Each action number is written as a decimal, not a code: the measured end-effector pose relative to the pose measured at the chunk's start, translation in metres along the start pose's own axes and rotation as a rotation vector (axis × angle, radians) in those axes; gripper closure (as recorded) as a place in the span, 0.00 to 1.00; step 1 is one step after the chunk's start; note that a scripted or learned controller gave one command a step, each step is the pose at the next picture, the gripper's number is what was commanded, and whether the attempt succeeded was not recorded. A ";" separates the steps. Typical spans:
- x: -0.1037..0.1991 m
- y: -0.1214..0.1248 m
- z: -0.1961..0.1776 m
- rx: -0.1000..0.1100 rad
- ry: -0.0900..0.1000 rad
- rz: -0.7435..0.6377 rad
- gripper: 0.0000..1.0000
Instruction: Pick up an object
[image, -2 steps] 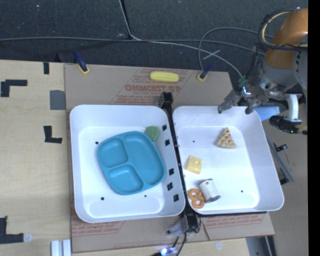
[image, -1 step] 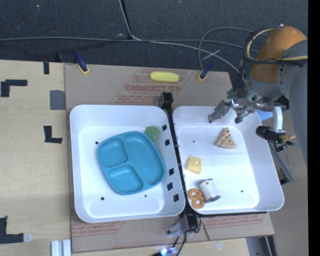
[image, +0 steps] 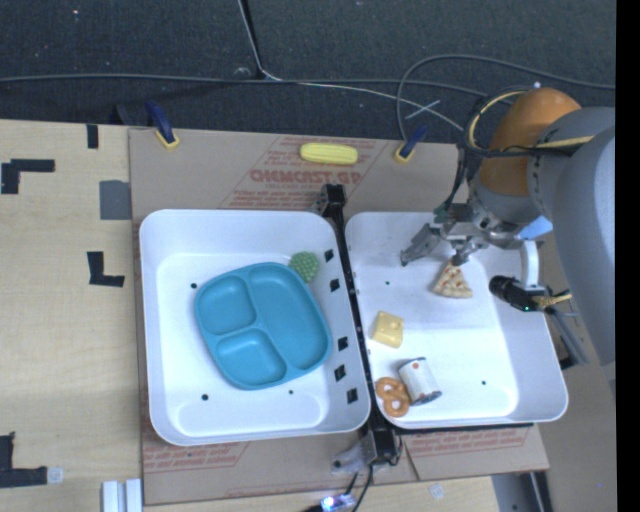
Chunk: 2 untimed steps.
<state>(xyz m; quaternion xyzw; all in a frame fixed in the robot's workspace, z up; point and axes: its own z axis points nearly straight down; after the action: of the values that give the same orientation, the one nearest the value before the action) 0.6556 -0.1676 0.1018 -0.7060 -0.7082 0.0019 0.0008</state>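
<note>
My gripper (image: 438, 251) hangs over the back of the right bin (image: 470, 345), open, its two dark fingers spread with nothing between them. A pizza-slice toy (image: 452, 282) lies just below and to the right of the fingertips, apart from them. Further forward in the same bin are a yellow cheese wedge (image: 388, 328), a small white can (image: 420, 380) on its side and a brown pretzel (image: 392, 396) touching the can. The left bin (image: 170, 300) holds a blue divided plate (image: 262, 325) and a small green bumpy toy (image: 305, 265) at the plate's back right corner.
A yellow corn-like toy (image: 328, 153) lies on the cardboard behind the bins. A black divider (image: 345, 300) runs between the two bins. The grey arm with its orange band (image: 525, 140) fills the upper right. Cables cross the dark area behind the bench.
</note>
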 end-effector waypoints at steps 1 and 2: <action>-0.001 0.003 0.012 -0.009 -0.005 0.000 0.00; -0.002 0.005 -0.001 -0.020 -0.010 -0.001 1.00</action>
<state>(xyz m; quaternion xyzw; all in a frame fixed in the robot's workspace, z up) 0.6606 -0.1697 0.1032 -0.7056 -0.7085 -0.0016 -0.0100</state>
